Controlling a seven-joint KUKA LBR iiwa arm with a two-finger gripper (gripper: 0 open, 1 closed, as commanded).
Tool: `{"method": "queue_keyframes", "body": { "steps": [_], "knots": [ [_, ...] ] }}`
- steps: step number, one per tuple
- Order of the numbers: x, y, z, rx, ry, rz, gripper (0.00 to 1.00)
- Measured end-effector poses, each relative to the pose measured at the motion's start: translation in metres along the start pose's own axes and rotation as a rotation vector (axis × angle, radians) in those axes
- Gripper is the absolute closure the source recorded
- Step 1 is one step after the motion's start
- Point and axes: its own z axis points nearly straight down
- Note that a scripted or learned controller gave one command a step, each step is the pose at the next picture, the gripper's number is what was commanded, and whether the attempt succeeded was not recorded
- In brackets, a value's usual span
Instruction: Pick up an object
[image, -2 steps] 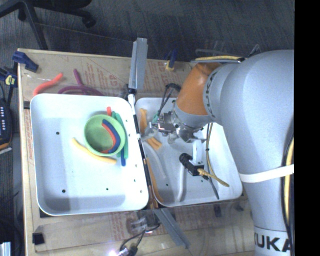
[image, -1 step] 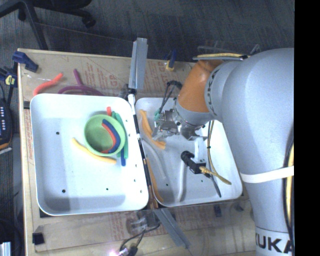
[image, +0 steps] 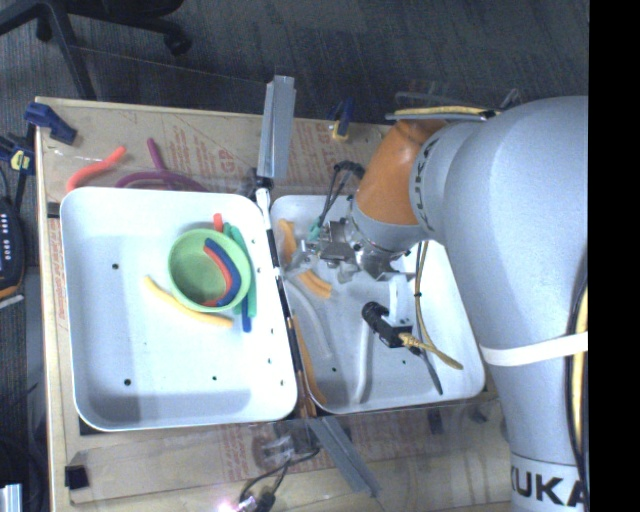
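Two bins sit under the arm, and I can see nothing lifted out of either. Well to the pincer's left, the left bin (image: 100, 380) has a green bowl (image: 190, 268) with coloured strips (image: 226, 262) in it and a yellow strip (image: 175, 298) at its edge, all far out of reach. Just left of the pincer, in the right bin (image: 340, 385), lies an orange piece (image: 287, 240). A second piece (image: 316, 284), also orange, lies just beside the pincer toward the view's bottom. The pincer (image: 322, 248) hangs low between the two, close to both. Whether it is apart or together I cannot tell, and nothing shows clamped in it. To its right the arm (image: 500, 220) covers much of that bin. By my reading the reach is made, while the grip and the lift are not yet done.
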Motion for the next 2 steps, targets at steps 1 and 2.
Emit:
{"method": "queue_keyframes", "body": {
  "steps": [1, 2],
  "knots": [
    [0.0002, 0.0001, -0.0097, 0.002, 0.000, -0.001, 1.00],
    [0.0002, 0.0001, -0.0097, 0.002, 0.000, -0.002, 0.00]
  ]
}}
